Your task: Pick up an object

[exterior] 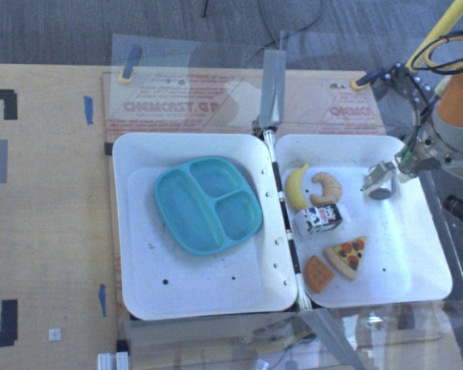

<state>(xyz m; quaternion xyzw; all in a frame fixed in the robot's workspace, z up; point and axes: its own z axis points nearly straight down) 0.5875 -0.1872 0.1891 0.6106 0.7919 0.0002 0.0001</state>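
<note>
Gripper [380,183] hovers over the right bin [424,284], upper right part, finger state unreadable. Nothing seen between its fingers. Croissant [326,185] lies just to the gripper's left, next to banana [295,187]; pizza slice [347,256] sits nearer the camera.

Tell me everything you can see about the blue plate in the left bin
The blue plate is a teal, plastic-looking divided dish with rounded corners and three compartments: one long and two smaller. It lies flat, right side up, turned at a slant near the middle of the left bin, resting on the bin's floor. Its compartments hold nothing, and no other object touches it.
</note>
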